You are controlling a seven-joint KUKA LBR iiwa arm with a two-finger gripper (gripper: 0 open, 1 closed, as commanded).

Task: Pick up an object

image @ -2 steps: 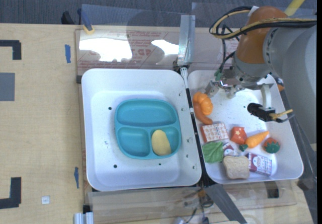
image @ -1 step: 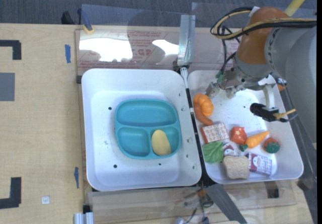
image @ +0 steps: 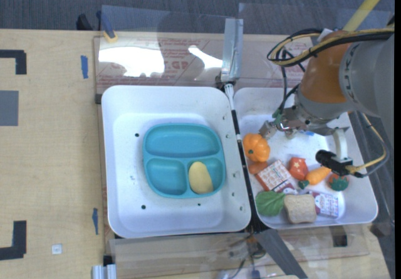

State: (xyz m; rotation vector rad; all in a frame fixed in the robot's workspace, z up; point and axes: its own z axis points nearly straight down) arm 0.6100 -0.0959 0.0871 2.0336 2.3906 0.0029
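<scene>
My gripper (image: 281, 125) hangs over the back left part of the right bin (image: 363, 209), under the orange-banded wrist. It is just behind and to the right of an orange round fruit (image: 256, 147). Nothing shows between its tips. Further toy foods lie in the front of this bin: a red tomato (image: 297, 166), a small carrot (image: 317, 175), a red-and-white box (image: 275, 176), a green leaf (image: 269, 202), a piece of bread (image: 300, 208) and a printed packet (image: 328, 204).
The left bin (image: 119, 115) holds a teal divided plate (image: 182, 143) with a yellow oval object (image: 200, 177) in its front right compartment. A black part with a yellow cable (image: 335, 161) hangs off the arm over the right bin. A clear panel stands behind both bins.
</scene>
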